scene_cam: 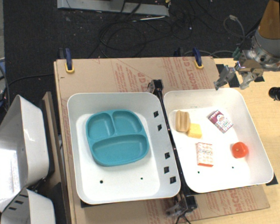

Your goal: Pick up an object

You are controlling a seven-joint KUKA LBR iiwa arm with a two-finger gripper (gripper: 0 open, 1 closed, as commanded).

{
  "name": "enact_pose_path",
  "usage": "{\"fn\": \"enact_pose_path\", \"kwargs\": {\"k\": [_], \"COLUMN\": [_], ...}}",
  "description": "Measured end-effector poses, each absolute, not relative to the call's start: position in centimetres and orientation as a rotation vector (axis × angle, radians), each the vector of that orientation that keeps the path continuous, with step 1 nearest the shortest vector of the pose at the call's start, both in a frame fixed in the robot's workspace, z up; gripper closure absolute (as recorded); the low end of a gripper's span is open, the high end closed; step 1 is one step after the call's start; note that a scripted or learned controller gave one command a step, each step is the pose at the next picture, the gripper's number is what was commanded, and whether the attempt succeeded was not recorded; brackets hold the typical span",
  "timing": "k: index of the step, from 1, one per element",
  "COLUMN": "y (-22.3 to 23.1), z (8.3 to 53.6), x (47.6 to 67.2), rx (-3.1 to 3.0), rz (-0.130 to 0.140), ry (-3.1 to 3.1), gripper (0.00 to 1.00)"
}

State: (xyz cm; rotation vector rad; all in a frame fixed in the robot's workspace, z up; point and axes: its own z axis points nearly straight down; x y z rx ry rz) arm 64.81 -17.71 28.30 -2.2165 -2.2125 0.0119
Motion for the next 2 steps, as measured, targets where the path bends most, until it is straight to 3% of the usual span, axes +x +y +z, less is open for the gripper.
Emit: {"fn": "enact_pose_path", "kwargs": {"k": [1, 2], "y": [-17.6, -17.4], "z": [29.1, 22.7], "x": [65.0, 64.8], "rx": [-2.221, -2.219], "rz": [0.0, 0.006], "ry": [-2.223, -2.218], "gripper": [0.0, 0.0]}}
